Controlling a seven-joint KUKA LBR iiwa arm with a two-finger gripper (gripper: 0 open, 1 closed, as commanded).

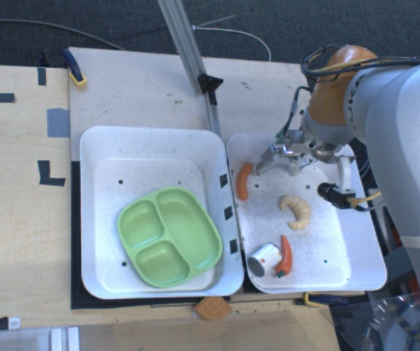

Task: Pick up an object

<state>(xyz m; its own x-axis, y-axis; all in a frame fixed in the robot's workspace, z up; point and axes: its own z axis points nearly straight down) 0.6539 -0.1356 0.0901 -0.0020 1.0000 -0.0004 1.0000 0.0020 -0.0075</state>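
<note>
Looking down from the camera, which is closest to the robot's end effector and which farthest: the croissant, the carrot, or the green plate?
From the end effector:
1. Croissant, right bin, just below it.
2. Carrot, right bin's near edge.
3. Green plate, left bin, farthest.

open floor between sausage (244,180) and croissant (297,211).
</note>
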